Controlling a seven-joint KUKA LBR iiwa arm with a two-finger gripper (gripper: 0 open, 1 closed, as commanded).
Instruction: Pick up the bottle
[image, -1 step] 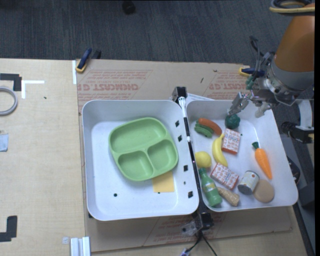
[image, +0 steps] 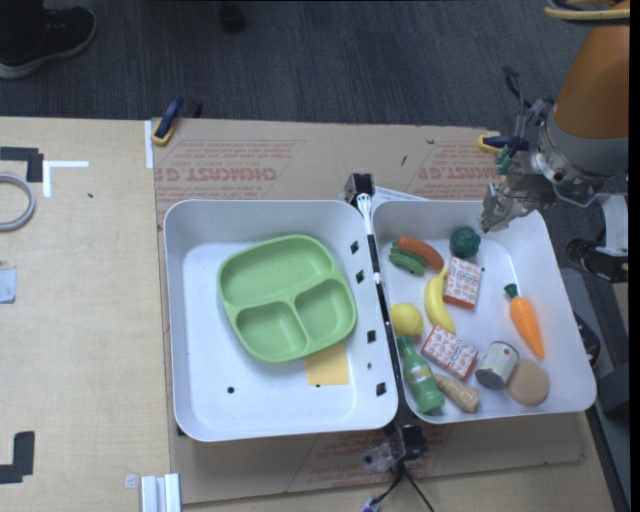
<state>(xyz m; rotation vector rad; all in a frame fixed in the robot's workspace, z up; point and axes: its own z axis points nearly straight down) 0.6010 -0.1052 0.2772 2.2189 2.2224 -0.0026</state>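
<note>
Green bottle (image: 420, 378), lying on its side against the left wall of the right bin (image: 566, 300), near that bin's front edge, cap end toward the far side. Just beyond the cap, a yellow lemon (image: 405, 319); touching it on the right, a banana (image: 437, 303) set lengthwise. Right of the bottle, a small red-and-white box (image: 449, 351), and at the bottle's base a corn cob (image: 460, 392) lying slantwise. Farther right along the front: a tin can (image: 496, 365) on its side and a tan rounded item (image: 528, 382), possibly a potato or bread roll. Near the right wall, an orange carrot (image: 526, 324) with green top pointing away. Toward the far end: a second red-and-white carton (image: 462, 283), a hot dog (image: 419, 251) with a green vegetable (image: 405, 262) alongside, and a dark green round item (image: 464, 241). Gripper (image: 497, 213) poised over the far right corner of the right bin, well apart from the bottle, nothing visible between the fingers; whether spread or closed, too small and dark to tell. Orange band of the arm (image: 594, 70) at the upper right. In the left bin (image: 190, 330), a green divided plate (image: 287, 297) overlapping a yellow square slice (image: 330, 367). Both bins on brown cardboard (image: 230, 165).
</note>
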